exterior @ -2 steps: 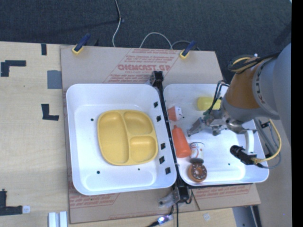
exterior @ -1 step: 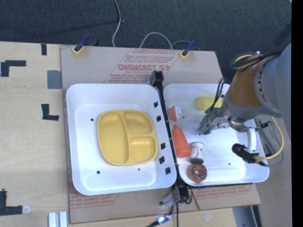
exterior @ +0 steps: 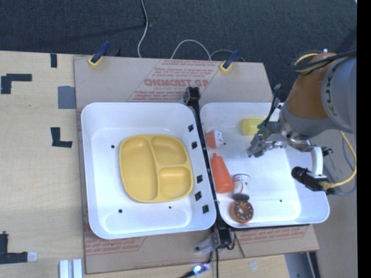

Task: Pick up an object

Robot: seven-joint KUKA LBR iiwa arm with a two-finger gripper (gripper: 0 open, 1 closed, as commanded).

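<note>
The fingers [exterior: 257,149] of the grey arm hang low over the right bin [exterior: 290,178], dark and slim, pointing down toward its white floor; whether they are spread or pressed together I cannot tell, and nothing shows between them.

Just up and to the left of them lies a small yellow block [exterior: 250,126], soft-edged and matte, near the bin's far wall. Farther left, close to the divider, sits a small white and red box [exterior: 217,138]. Below it an orange bottle [exterior: 220,174], smooth and tapered, lies on its side with its long axis running along the divider, narrow end toward the far wall. A white cup with red print [exterior: 241,182] rests just beside the bottle's wide end, and a round chocolate doughnut [exterior: 242,211] lies near the bin's front edge.

The left bin [exterior: 98,213] holds a glossy yellow plate [exterior: 156,168] with three compartments and rounded corners. Both bins stand on a brown cardboard sheet [exterior: 174,83] on the pale wooden counter [exterior: 35,184].
</note>
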